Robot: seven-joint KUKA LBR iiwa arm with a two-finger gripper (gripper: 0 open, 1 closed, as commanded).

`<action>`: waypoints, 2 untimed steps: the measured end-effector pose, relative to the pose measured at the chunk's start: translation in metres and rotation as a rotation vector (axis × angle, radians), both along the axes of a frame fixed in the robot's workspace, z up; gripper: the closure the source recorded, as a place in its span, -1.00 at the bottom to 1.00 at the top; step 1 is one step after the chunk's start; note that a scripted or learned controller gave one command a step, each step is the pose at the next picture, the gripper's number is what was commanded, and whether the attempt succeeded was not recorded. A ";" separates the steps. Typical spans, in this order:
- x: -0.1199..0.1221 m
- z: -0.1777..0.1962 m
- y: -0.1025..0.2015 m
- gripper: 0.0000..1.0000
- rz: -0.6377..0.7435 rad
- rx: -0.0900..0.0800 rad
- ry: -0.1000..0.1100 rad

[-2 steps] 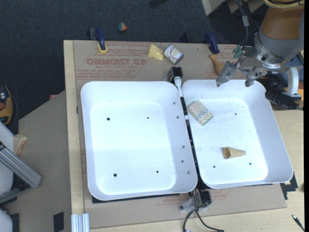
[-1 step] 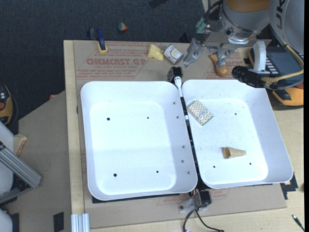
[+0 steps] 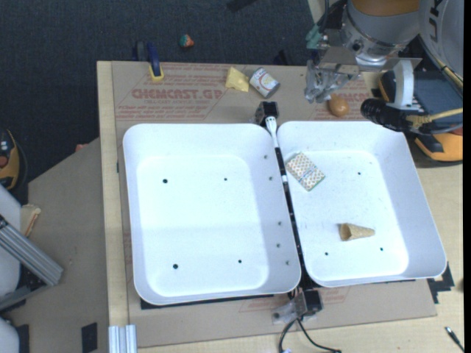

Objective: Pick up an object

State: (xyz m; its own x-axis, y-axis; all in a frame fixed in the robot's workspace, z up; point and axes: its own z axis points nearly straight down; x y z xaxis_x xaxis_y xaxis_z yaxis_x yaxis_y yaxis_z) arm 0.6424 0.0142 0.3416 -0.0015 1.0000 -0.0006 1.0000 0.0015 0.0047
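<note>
**Gripper raised beyond the far edge of the right bin**

Gripper (image 3: 321, 87) of the grey arm (image 3: 383, 9) hangs over the cardboard sheet (image 3: 184, 94), just past the far rim of the right bin (image 3: 412, 160). Its metal fingers point down, and nothing is seen between them; how wide they stand apart I cannot tell from this angle.

Nearest to the viewer in the right bin lies a small tan cone-shaped piece (image 3: 356, 232), with its narrow end pointing left. Farther in the same bin, close to the divider between the bins, lies a small patterned packet (image 3: 305, 170), flat and turned at an angle. Both things are well apart from the gripper. The left bin (image 3: 136, 197) touches the right one along the middle line.

Beyond the bins, on the cardboard, a round brown object (image 3: 338, 106) lies just beside the gripper, on its right. More to the left are a small white box (image 3: 264, 82) and a yellow piece (image 3: 237, 79), near each other. A blue and yellow clamp (image 3: 154, 61) sits at the far left edge of the cardboard, and a little coloured ball (image 3: 187, 41) lies on the dark floor behind it.
</note>
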 end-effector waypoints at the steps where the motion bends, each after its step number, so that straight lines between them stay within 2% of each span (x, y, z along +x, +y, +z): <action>1: -0.025 -0.061 0.104 1.00 0.009 0.004 0.014; 2: -0.038 -0.038 0.093 1.00 -0.002 0.001 0.005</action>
